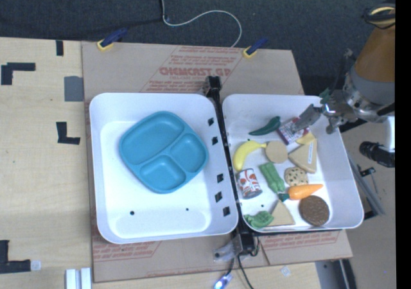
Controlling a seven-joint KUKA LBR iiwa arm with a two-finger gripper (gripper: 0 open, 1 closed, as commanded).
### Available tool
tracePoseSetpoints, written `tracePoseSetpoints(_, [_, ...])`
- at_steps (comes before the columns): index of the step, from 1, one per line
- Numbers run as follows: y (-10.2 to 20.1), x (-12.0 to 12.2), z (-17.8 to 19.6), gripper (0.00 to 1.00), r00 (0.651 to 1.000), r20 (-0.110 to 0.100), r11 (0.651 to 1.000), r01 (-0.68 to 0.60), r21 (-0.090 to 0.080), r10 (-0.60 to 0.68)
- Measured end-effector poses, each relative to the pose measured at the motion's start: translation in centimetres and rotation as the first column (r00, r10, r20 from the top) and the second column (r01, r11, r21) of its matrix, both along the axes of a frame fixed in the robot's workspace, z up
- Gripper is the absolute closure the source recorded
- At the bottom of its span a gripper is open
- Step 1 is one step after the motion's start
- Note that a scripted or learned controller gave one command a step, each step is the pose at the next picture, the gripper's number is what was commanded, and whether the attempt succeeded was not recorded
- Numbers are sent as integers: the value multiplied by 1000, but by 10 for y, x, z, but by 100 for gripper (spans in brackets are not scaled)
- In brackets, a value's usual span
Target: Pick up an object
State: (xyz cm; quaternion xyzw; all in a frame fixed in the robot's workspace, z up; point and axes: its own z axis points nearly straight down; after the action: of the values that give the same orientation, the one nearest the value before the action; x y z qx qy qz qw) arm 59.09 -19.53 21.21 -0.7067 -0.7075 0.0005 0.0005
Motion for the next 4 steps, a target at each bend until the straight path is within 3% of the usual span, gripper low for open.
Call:
tracePoseSetpoints(1, [20,-33,131,0,1000,15,1000,-2,-4,2])
tracePoseSetpoints(2, [21,-34,132,100,1000,1,1000,-2,-1,2])
tracePoseSetpoints(3, [71,-83,297,100,1000,20,1000,-3,-2,3])
tracePoseSetpoints(4, [118,-108,325,100,1000,6,1000,-5,0,5])
